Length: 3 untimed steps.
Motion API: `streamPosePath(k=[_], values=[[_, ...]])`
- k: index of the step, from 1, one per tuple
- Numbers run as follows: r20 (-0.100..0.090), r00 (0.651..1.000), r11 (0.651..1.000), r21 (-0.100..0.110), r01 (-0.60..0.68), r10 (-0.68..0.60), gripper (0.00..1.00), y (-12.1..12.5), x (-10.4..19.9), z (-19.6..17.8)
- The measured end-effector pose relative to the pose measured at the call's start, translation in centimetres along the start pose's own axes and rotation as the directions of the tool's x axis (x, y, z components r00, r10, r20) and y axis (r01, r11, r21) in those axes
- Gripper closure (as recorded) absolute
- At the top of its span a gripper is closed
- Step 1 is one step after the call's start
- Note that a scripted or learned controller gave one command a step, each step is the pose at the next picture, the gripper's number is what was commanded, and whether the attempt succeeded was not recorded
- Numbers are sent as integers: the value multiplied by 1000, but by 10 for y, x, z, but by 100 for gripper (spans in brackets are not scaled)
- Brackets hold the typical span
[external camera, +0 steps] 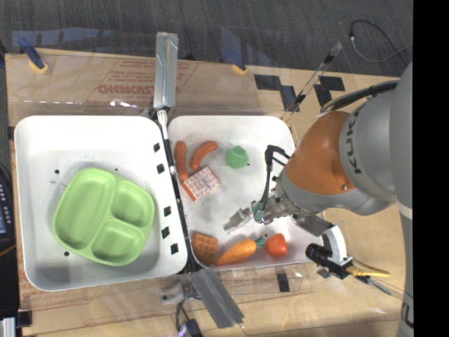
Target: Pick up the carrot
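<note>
Gripper (240, 218) hangs just above the carrot (237, 252), and we see nothing between its fingers; how wide they stand we cannot tell. The carrot lies along the near wall of the right bin (275, 126), with a waffle (205, 244) touching its left end and a tomato (277, 245) just beside its right end. We judge that a descent could catch these neighbours and push the carrot away. We count two sausages (192, 154), one carton (201, 183), one green piece (237, 158), one green plate (104, 216).
</note>
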<state>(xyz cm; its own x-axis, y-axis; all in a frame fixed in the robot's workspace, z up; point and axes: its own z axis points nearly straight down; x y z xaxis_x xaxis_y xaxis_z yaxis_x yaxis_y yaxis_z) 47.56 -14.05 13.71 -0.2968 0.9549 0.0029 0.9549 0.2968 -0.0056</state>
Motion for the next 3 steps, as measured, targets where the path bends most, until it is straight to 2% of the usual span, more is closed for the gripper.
streamPosePath(k=[1,2,3], values=[[-1,989,989,-1,146,-146,0,-4,-16,47],[2,967,967,-6,-254,254,0,-4,-18,46],[0,991,991,0,-136,136,0,2,5,-23]])
